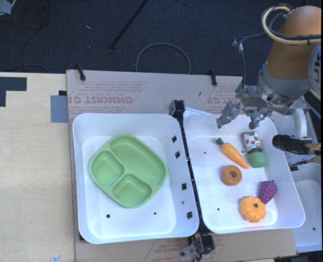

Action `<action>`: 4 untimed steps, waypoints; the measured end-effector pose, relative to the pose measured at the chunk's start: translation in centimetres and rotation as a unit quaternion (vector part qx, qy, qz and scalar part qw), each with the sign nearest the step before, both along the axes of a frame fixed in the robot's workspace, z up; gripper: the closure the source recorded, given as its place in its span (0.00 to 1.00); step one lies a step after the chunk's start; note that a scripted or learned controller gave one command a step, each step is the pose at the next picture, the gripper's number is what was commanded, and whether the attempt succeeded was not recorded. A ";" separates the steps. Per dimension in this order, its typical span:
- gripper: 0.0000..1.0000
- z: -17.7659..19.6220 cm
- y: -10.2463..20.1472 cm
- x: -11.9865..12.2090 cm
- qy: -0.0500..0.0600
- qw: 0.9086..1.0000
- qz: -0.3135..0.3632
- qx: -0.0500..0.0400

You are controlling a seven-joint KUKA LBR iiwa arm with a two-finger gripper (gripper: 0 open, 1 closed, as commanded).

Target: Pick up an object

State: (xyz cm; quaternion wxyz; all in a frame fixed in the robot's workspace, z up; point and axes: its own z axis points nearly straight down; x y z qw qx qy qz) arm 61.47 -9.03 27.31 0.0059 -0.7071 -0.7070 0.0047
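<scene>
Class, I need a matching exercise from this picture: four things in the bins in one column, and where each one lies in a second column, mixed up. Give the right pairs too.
Things:
1. plate
2. carrot
3. pumpkin
4. doughnut

Places:
A. right bin, near its front right corner, beside the grapes
B. left bin, alone
C. right bin, about the middle, just below the carrot
D. right bin, slanting, its green top toward the divider

Pairs: 1-B, 2-D, 3-A, 4-C
</scene>
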 end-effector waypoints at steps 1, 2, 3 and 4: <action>0.00 0.7 0.0 0.2 -0.006 1.000 0.001 -0.001; 0.00 -4.1 0.4 -0.7 -0.003 1.000 0.001 0.000; 0.00 -10.3 0.1 -1.2 -0.003 1.000 0.000 0.000; 0.00 -16.6 0.2 -0.8 -0.003 1.000 0.000 0.000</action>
